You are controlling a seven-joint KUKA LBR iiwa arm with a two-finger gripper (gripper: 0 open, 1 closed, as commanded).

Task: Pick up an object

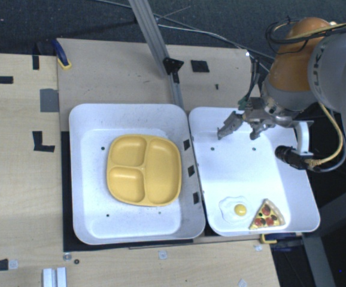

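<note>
Claw hanging over the far end of the right bin, fingers spread apart, nothing between them. Grey arm with its orange band reaching in above that bin's far right corner. Toy fried egg lying flat at the right bin's near end, white with a yellow yolk, well apart from the claw. Toy pizza slice just beside the egg, on the side away from the left bin, close to the right bin's near rim. Bare white floor across the middle of the right bin, between claw and egg. Left bin touching the right bin along one long edge. Yellow divided plate resting flat at the middle of the left bin, three compartments facing up. Both bins side by side on the wooden bench. Slanted metal pole crossing the bench beyond the right bin's far corner nearest the left bin.
</note>
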